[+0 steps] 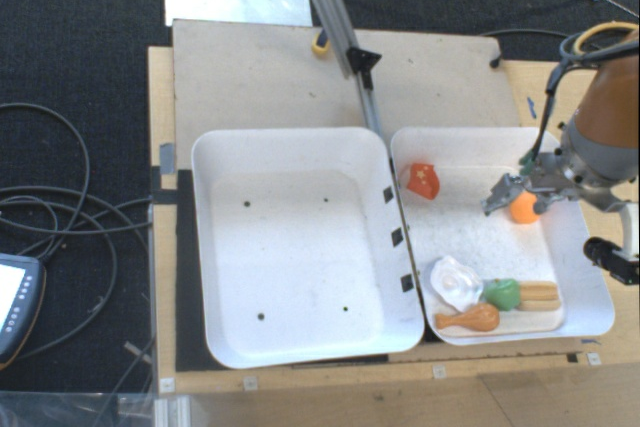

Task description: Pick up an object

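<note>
The arm enters from the right of the frame, and its end effector (512, 198) sits low in the right bin (470, 147), right beside a small orange ball (524, 208) in the middle right of that bin. Whether its grasping parts stand apart or together cannot be told — the metal parts overlap the ball and blur into one another. The ball appears to touch the end effector, but nothing shows it actually clamped.

The likely trouble is a miss or a nudge: a round thing gives no flat faces, so an off-centre closure could squirt the ball away across the smooth bin floor, or roll it toward the bin wall at the right.

The ball has no long axis and points nowhere, so any approach angle serves equally.

Elsewhere in the right bin, a red block (423, 180) lies near the divider at upper left, and along the lower edge sit a white crumpled piece (455, 282), a green item (503, 294), a tan stick (537, 294) and an orange pear-shaped toy (469, 319). The left bin (215, 155) lies beside it on the table (250, 65).
</note>
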Motion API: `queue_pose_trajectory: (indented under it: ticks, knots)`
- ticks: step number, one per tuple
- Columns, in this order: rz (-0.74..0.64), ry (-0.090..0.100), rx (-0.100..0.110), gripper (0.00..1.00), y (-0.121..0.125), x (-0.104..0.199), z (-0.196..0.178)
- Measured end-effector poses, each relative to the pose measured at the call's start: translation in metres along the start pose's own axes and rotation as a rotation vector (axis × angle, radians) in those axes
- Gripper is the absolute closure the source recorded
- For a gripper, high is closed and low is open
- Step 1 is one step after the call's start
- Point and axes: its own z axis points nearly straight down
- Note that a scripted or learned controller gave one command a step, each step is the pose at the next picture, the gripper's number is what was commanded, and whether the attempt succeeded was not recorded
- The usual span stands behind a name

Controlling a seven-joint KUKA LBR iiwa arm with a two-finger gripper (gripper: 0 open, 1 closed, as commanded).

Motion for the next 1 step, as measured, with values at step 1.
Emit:
queue_pose_trajectory:
  ticks: [1]
  knots:
    - [0.000, 0.000, 0.001, 0.00, 0.0075, 0.0011, 0.0588]
